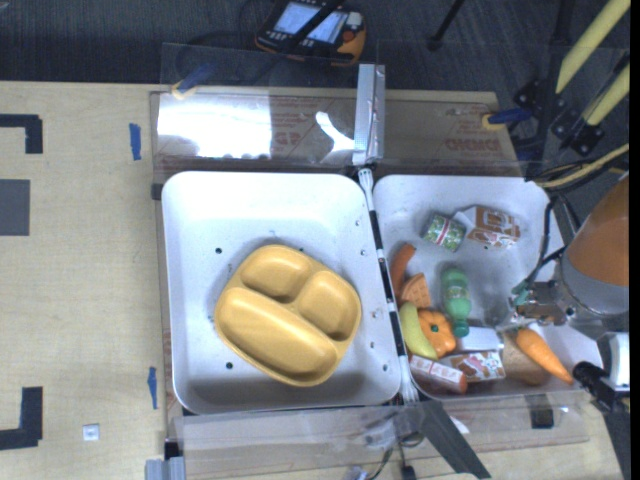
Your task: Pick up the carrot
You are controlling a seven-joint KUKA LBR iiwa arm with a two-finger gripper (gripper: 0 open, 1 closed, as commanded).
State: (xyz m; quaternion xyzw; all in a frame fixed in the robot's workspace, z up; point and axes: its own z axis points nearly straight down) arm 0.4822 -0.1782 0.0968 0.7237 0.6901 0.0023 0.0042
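The carrot [543,355], orange and tapered, lies near the front right of the right bin [520,193], with its tip pointing toward the front right corner. It rests against a brown bread-like piece [518,364]. My gripper [533,306] hangs just behind and above the carrot's thick end, under the arm's orange band [606,243]. Nothing shows between the gripper and the carrot.
The right bin also holds a green bottle [456,301], a banana [414,332], an orange fruit [438,329], a red box [468,368], a small can [443,231] and a wrapped snack [495,226]. A yellow divided plate [288,311] lies in the left bin [200,208].
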